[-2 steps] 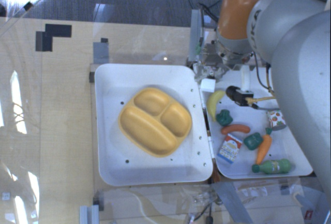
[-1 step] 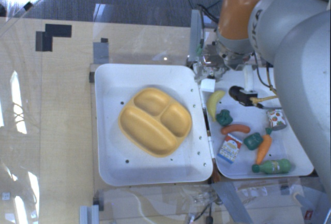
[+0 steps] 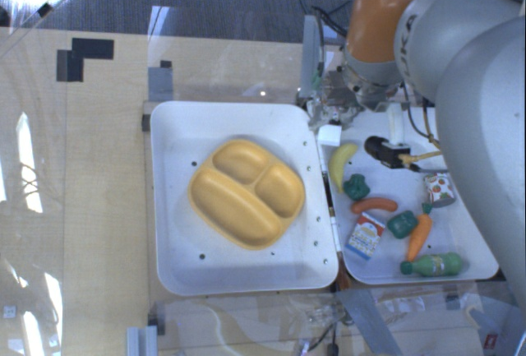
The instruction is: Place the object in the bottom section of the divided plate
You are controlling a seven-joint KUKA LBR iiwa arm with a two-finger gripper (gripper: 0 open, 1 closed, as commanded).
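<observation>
Two shallow white bins sit side by side on a pale wooden bench (image 3: 82,182). The left bin (image 3: 177,264) holds a yellow plastic divided plate (image 3: 246,191), which lies flat and is turned at a slant. Its one long section (image 3: 234,213) faces the bin's lower left, and its two smaller sections lie above that.

The grey arm with its orange band (image 3: 380,9) reaches in from the right. Its gripper (image 3: 330,117) hangs over the top left corner of the right bin (image 3: 464,231), just beside the wall shared by the two bins. Whether the gripper is open or closed cannot be told from this angle.

A yellow toy banana (image 3: 339,165) lies just below the gripper in the right bin. Further down are:
- a small dark green lumpy toy vegetable (image 3: 355,186)
- a red-orange toy sausage (image 3: 374,205)
- a little blue and white carton (image 3: 366,235)
- a second dark green chunk (image 3: 402,224)
- an orange toy carrot (image 3: 418,237)
- a green plastic bottle (image 3: 433,265), lying on its side
- a small white pack with red print (image 3: 439,188)

All of these are apart from the plate. Which one is the task's object cannot be told.
</observation>
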